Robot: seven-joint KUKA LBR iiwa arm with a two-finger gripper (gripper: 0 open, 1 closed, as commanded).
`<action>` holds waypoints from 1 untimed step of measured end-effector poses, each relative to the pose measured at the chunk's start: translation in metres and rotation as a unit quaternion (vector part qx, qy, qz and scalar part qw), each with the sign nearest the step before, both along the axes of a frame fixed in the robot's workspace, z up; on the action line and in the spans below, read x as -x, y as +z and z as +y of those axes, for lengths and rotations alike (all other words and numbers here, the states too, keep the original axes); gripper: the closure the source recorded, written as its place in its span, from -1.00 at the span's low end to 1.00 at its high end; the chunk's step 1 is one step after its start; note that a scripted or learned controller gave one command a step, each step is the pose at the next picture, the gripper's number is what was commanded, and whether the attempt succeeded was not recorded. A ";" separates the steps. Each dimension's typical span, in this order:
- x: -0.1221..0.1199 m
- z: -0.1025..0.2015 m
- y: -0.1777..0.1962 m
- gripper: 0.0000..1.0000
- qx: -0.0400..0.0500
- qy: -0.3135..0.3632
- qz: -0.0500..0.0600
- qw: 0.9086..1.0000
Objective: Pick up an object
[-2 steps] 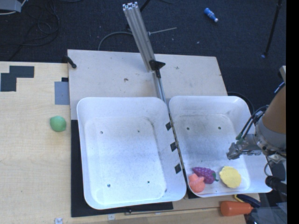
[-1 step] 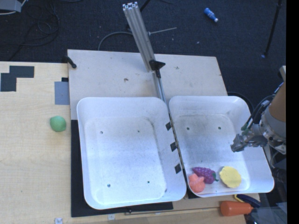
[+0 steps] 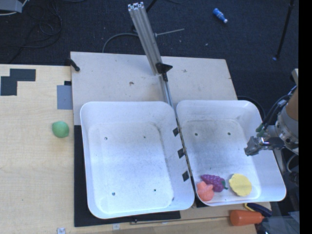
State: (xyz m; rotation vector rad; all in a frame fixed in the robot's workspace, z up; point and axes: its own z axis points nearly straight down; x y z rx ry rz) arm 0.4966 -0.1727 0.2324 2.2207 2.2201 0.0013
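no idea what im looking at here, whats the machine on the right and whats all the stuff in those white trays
This is one picture from a camera fixed above a workbench, looking down at a slant. The machine at the right edge is a robot arm; its gripper, a two-finger claw, hangs over the right bin. I see nothing between its fingers, and it is too small to tell if they are open or shut.

Two shallow white bins sit side by side. In the right one, near its front edge, lie three toys: a purple grape bunch, an orange piece touching it, and a yellow piece. The left bin is next to it.

Outside the bins, a green ball rests on the wooden surface at left, and an orange object lies at the front.
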 end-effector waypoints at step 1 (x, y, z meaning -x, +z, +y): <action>-0.013 0.047 0.009 1.00 -0.001 0.002 0.001 1.000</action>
